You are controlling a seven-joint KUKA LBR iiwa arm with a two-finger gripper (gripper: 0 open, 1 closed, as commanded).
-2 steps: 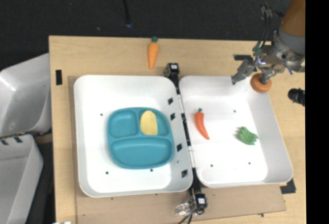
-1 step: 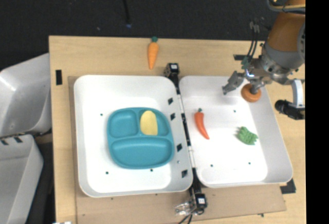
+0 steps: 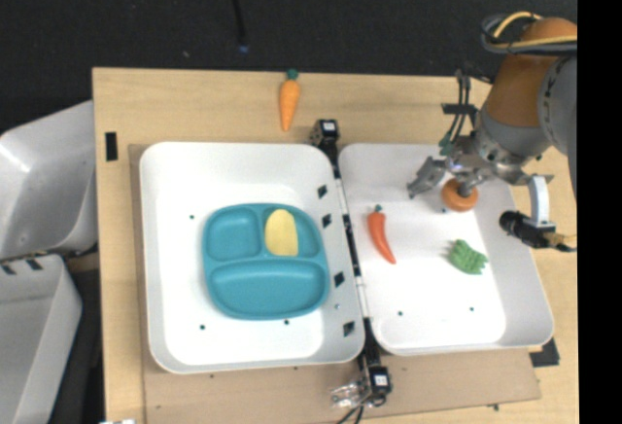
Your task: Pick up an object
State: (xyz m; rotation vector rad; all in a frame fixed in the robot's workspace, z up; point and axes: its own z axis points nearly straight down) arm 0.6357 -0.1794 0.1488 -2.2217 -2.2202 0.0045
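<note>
Arm [image 3: 525,91] reaches in from the right, over the top right of the right bin [image 3: 428,325]. Gripper [image 3: 453,181] sits low there, right above a small orange disc [image 3: 461,197]; one finger [image 3: 425,181] sticks out to the left of the disc, the other is hidden, so can't tell if it's spread, closed or clamped on the disc. Also in the right bin: red chili [image 3: 381,234] near the left wall, green piece [image 3: 467,257] right of centre, well apart from each other. Left bin [image 3: 165,315] has a teal divided plate [image 3: 264,262] with a yellow item [image 3: 281,232] in its upper right compartment. A carrot [image 3: 289,99] lies on the bench [image 3: 126,101] above the left bin, outside both bins.
</note>
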